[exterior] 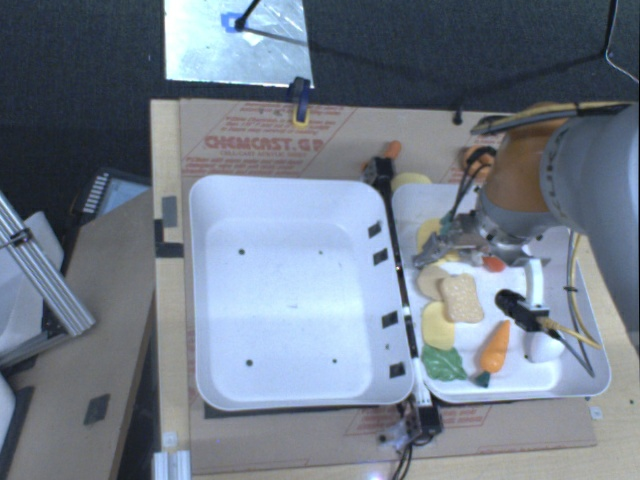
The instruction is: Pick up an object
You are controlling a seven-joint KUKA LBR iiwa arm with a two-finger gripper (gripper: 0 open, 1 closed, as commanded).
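The right bin (580, 313) holds several toy foods. A tan cracker (461, 298) lies in its middle, with a yellow round piece (437, 326) and a green leafy piece (443, 363) toward the front. An orange carrot (494, 346) lies beside them. A small red piece (494, 263) and a yellow piece (430, 232) sit farther back. My gripper (430, 255) is low over the bin's left side, just above a pale yellow slice (430, 284) and next to the yellow piece. The wrist hides whatever lies behind it.
The left bin (290, 186) stands beside the right one, its wall close to my gripper's left. A pale yellow object (410, 180) rests at the right bin's far rim. A white object (545, 348) lies at the front right. Clamps line the divider (400, 288).
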